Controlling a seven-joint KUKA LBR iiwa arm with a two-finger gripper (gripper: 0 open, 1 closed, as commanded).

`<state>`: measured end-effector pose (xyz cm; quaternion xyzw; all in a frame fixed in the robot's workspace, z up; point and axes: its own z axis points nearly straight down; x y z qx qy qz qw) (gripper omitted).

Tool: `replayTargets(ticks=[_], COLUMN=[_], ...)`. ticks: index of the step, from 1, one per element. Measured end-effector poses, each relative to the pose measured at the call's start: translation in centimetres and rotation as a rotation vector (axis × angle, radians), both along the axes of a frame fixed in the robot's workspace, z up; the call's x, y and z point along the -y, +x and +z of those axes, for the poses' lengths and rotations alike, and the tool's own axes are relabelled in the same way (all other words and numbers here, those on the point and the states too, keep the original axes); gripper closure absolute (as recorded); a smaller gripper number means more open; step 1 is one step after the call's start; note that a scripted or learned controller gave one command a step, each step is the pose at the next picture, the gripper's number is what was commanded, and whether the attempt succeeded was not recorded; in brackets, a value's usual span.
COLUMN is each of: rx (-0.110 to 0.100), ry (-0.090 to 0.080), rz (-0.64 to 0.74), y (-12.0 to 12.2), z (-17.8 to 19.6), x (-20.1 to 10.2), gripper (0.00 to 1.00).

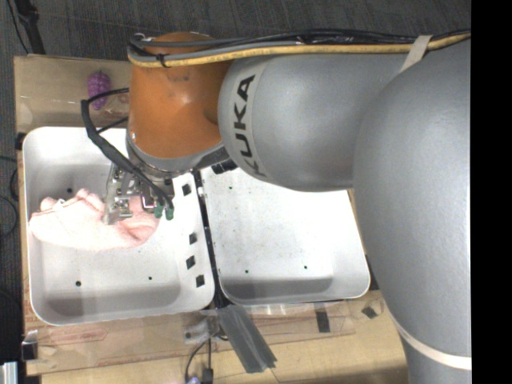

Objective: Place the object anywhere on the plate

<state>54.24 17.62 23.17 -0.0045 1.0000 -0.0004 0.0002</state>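
Observation:
A pale pink-white plate (70,232) lies in the left bin (96,298), against its left wall. A small pink object (141,227) rests at the plate's right edge, and another pink lump (53,206) sits at its upper left. My gripper (126,202) hangs under the orange wrist band (172,94), directly over the plate's right part and just above the pink object. The gripper's metal body hides part of the plate and the top of that object. From this angle I see nothing clearly held.
The right bin (280,238) lies under the grey arm (336,110), which covers its upper half. A small purple thing (98,83) sits on the bench beyond the left bin. Black cables (100,134) loop beside the wrist.

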Motion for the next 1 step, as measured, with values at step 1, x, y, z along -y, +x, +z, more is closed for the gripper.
replayTargets(ticks=[1], rx=[0.001], ry=[0.0], rz=[0.0], y=[0.02], z=[0.03], x=[0.01], gripper=[0.0])
